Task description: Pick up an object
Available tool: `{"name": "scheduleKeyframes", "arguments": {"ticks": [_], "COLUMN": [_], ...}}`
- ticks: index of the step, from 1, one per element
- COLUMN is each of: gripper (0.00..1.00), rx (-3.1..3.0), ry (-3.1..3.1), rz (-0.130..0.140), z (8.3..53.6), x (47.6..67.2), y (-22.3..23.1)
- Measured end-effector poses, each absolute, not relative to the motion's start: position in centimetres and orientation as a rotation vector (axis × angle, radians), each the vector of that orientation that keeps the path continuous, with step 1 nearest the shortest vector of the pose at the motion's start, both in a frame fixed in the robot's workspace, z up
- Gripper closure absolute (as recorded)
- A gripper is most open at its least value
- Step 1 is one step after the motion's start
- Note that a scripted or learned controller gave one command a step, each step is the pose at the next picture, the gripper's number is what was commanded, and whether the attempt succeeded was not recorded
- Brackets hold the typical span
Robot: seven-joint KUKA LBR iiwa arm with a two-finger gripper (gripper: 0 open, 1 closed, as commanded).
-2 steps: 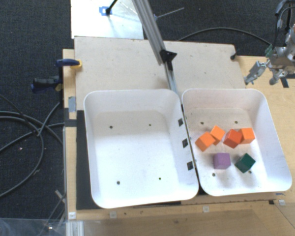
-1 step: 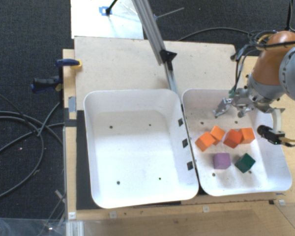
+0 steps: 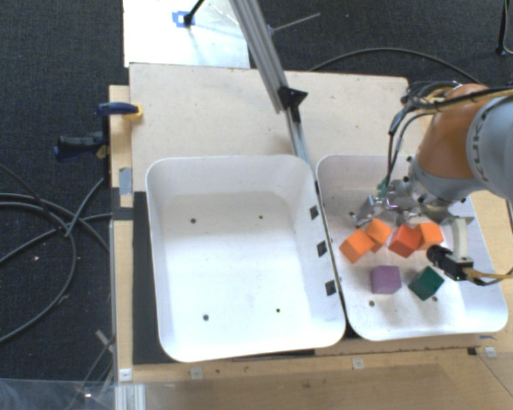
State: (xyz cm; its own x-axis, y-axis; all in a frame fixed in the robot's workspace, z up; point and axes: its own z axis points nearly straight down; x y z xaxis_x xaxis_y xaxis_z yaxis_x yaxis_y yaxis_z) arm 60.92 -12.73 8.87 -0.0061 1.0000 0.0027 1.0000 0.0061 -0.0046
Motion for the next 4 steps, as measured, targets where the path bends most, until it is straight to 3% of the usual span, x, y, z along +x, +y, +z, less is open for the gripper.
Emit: {"name": "scheduleKeyframes", "arguments": {"ticks": [1,2,3,4], "gripper": [0.00,1.00,1.00,1.00], "rx": [-2.216,-2.219,-2.209,-2.202], "ry": [-2.223,-2.227,-2.238,-2.233], "rz": [0.000,-0.003,-0.012,-0.001], "z": [9.0,10.1,19.5,18.9], "x": [57.2,57.4,55.1,50.4], "y": [-10.4,-10.6,-1.9,5.6]}}
